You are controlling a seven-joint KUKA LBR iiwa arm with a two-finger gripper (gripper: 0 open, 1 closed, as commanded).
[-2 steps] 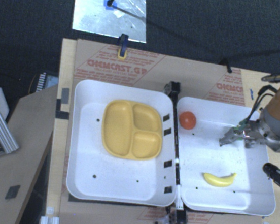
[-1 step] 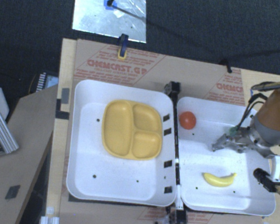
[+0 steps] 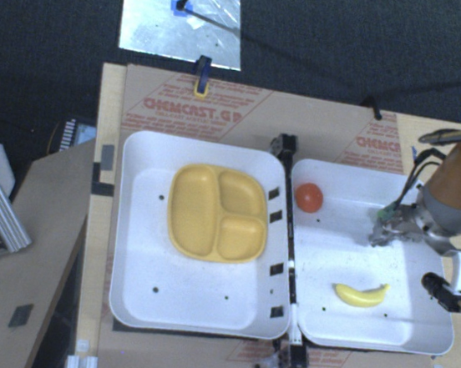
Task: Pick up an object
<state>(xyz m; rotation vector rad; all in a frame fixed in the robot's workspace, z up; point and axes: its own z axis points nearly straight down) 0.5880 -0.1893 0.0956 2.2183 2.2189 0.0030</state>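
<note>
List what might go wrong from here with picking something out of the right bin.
1. The pincer sits over bare bin floor, apart from both the banana and the red ball, so closing where it is would likely grab nothing.
2. The ball is round and lies near the right bin's far left corner; a nudge might roll it against the wall.
3. The banana lies flat and may slip aside.

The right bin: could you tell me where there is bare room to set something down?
In the right bin, bare floor lies between the tomato and the banana, and along the near wall below the banana. The far right is crowded by the gripper.
</note>
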